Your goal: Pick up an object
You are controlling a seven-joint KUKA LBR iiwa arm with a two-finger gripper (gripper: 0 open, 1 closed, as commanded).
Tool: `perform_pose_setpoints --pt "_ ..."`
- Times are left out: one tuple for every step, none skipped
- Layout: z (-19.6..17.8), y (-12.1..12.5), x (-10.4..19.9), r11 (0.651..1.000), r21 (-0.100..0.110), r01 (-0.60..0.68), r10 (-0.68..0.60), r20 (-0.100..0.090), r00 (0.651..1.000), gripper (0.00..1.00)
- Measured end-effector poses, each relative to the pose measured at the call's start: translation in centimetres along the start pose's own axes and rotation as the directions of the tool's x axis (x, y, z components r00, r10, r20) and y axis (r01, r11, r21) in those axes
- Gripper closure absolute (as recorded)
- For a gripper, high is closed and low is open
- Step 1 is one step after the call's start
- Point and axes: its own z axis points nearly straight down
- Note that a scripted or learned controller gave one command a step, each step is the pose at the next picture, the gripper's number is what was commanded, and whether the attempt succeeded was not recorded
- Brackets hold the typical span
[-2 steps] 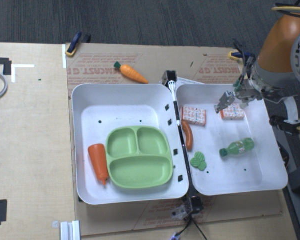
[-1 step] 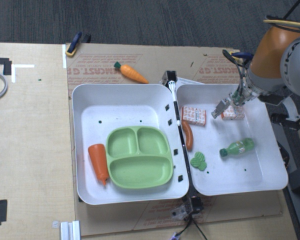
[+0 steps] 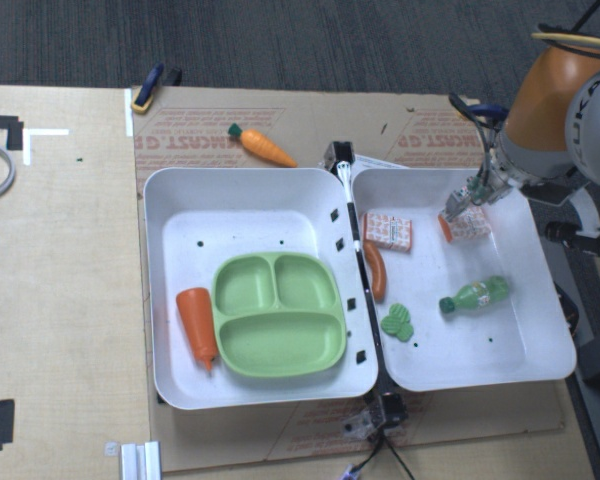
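Gripper (image 3: pixel 467 206) low in right bin (image 3: pixel 540 363), over red-white packet (image 3: pixel 468 226); finger state unclear; green bottle (image 3: pixel 475 296) nearby.

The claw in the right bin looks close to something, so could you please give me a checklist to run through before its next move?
1. Claw is over the right bin: ok.
2. A target sits under it: ok, a red and white packet lies just below the tip.
3. Packet is between the claw's tips: cannot tell, too blurred.
4. Neighbours stand apart from the packet: ok, the snack box and green bottle lie clear of it.
5. Room toward the bin wall: cannot tell, the packet lies near the far right part of the bin.
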Motion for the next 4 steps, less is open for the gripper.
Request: perform_pose_setpoints --pt "-8.3 5.1 9.0 0.991 0.011 0.131 -0.131 -0.015 0.991 1.0" --pt "-8.3 5.1 9.0 0.991 0.011 0.13 -0.13 -0.015 0.991 0.0" --pt "-5.7 2.1 3.3 0.974 0.01 0.228 -0.228 -0.016 0.974 0.0" --pt "1.7 -0.3 4.4 0.948 0.008 0.318 -0.318 -0.018 0.948 0.0"
